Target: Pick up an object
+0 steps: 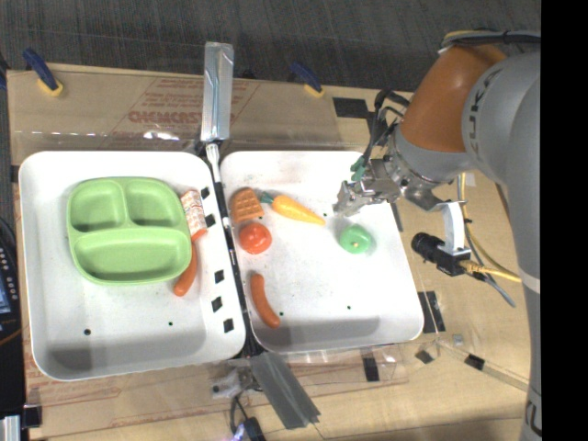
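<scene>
Gripper (352, 198) poised over the right bin (395, 315), just above a green apple (356, 239).

You see the arm reach in from the right; whether its claw is apart or together you cannot tell. Left of the apple lie a yellow-orange carrot (296, 209), a tomato (255, 237), a waffle piece (245, 205) and a sausage (265, 300). The left bin (46, 338) carries a green divided tray (129, 230).

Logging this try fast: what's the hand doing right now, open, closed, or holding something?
Hand: over the right bin, just above the green toy; open or closed cannot be told.
</scene>
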You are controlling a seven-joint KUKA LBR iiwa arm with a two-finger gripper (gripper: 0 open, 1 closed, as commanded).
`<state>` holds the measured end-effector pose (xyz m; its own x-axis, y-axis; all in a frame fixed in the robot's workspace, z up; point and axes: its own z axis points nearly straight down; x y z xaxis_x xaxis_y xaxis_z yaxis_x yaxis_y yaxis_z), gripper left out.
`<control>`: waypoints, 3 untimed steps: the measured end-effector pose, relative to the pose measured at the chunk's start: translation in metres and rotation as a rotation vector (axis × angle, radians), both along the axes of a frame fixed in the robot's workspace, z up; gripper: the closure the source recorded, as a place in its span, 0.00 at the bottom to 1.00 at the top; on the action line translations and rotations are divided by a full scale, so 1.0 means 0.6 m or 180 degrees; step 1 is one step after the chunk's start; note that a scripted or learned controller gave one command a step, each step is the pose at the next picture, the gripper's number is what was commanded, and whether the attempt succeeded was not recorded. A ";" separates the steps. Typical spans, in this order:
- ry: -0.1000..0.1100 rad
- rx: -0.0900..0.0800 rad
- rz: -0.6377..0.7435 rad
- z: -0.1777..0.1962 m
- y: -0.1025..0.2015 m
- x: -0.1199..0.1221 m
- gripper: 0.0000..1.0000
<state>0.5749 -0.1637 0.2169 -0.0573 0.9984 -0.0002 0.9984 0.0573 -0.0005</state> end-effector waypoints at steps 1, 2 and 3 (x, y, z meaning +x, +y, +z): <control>0.0006 0.0001 0.0000 -0.001 0.000 -0.001 0.00; 0.0003 0.0001 0.0611 -0.209 0.051 0.041 0.00; 0.0000 0.0001 0.0509 -0.207 -0.009 0.138 0.00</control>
<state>0.6575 -0.1690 0.0924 -0.2157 0.9765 0.0002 0.9765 0.2157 -0.0006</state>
